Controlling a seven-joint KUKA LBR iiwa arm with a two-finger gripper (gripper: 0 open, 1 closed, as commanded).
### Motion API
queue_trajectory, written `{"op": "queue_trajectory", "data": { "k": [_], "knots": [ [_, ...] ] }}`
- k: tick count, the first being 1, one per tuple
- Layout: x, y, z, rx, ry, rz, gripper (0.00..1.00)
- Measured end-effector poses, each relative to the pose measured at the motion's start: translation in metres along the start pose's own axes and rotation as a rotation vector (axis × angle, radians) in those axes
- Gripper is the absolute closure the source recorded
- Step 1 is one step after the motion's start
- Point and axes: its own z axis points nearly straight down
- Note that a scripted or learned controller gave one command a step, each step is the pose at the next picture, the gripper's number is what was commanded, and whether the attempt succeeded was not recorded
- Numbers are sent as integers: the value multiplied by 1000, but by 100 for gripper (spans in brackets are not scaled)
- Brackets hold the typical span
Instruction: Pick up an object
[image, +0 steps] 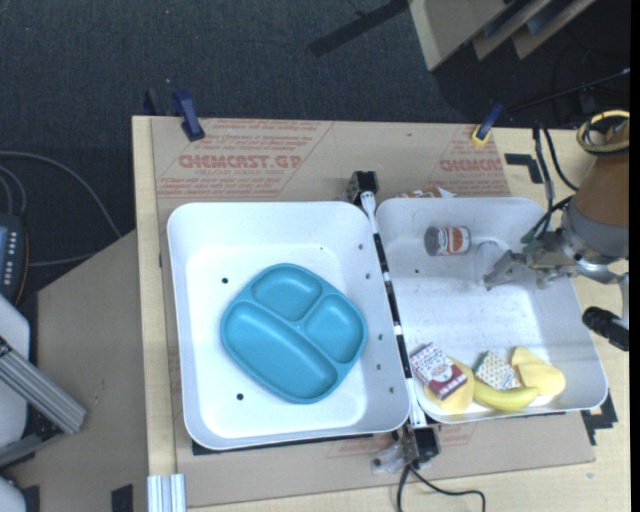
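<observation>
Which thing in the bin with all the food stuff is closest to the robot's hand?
The small can, lying on its side at the far end of the right bin, nearest the gripper. The banana and the other items sit along the near edge.

The arm (605, 205) is cut off by the right picture edge. The end effector (510, 268) is small and blurred; its finger state cannot be determined. The label on the small can (447, 240) is too small to read.

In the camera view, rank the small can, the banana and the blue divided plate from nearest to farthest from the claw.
From the claw:
1. Small can, just to its left in the right bin's far part.
2. Banana, right bin's near edge.
3. Blue divided plate, in the left bin.
</observation>
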Motion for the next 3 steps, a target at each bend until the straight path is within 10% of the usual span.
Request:
{"op": "queue_trajectory", "data": {
  "k": [1,3],
  "knots": [
    [17,84,-16,-4,0,-2,0],
    [48,65,12,-4,-1,-1,0]
  ]
}}
